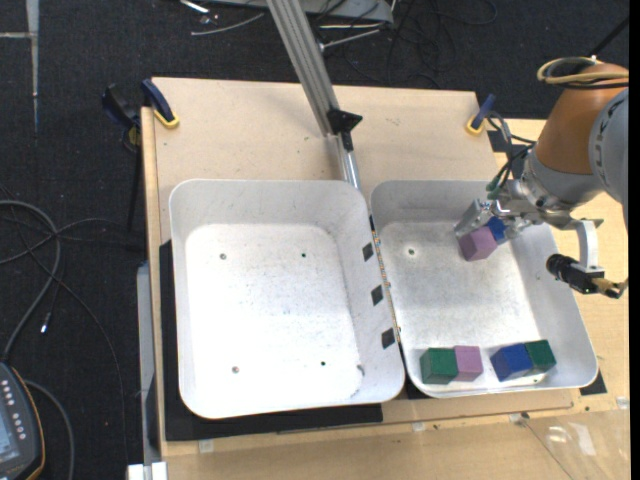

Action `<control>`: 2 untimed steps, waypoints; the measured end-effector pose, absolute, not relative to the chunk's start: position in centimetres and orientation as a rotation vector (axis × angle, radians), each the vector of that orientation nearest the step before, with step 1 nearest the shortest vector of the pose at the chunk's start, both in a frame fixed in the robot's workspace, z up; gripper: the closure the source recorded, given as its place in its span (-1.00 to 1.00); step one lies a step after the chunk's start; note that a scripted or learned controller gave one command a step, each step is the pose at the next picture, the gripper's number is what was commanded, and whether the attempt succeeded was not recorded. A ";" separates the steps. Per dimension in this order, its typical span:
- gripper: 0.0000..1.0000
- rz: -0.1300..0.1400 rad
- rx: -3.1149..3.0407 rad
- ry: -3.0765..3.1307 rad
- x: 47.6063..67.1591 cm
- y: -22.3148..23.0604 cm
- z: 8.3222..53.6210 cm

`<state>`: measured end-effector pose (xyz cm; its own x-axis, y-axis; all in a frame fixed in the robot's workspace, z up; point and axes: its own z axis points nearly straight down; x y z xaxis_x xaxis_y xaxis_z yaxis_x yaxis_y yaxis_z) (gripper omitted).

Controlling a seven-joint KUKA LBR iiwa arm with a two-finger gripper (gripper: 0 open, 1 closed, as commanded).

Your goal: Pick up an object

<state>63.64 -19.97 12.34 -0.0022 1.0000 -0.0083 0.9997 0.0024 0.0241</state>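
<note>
Starting at the left, the left bin [200, 268] holds nothing but scuffs on its white floor. Next to it, the right bin [400, 208] has four blocks lined along its near edge — a green block [438, 365], a pink block [468, 362], a blue block [511, 361] and a dark green block [540, 354]. Further back, a purple block [480, 242] sits clamped in the gripper [487, 226], raised above the bin floor. The arm [585, 138] reaches in from the right, wrist angled down and leftward.
</note>
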 end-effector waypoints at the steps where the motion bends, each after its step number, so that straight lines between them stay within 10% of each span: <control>1: 1.00 0.018 2.196 2.208 63.8 -20.0 13.3; 2: -1.00 0.014 2.197 2.210 63.7 -20.0 13.1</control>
<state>63.66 -19.99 13.10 -0.0055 0.9999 -0.0115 0.9997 0.0058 0.0242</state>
